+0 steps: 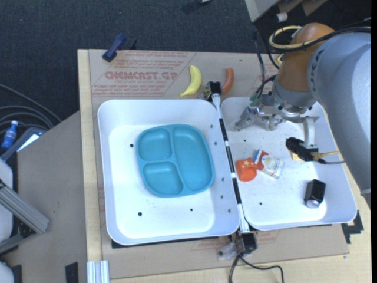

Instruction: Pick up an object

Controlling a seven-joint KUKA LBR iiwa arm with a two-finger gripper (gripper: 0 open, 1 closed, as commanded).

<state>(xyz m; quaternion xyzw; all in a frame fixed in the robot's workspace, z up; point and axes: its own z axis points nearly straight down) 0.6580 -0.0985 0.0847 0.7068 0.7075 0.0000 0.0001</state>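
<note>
- One gripper point(258, 120) sits low at the right bin's point(339, 216) far end; whether it is apart or together, I cannot tell.
- Three things lie there: orange piece point(247, 170), clear packet point(271, 166), black block point(314, 193).
- One blue plate point(175, 159) fills the left bin point(118, 217).

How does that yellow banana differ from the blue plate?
The blue plate lies inside the left bin; the banana lies on the bench behind it, outside both bins. The plate is far larger than the banana. The plate has three compartments; the banana is a slim curve. Both lie flat, nothing on them.
</note>
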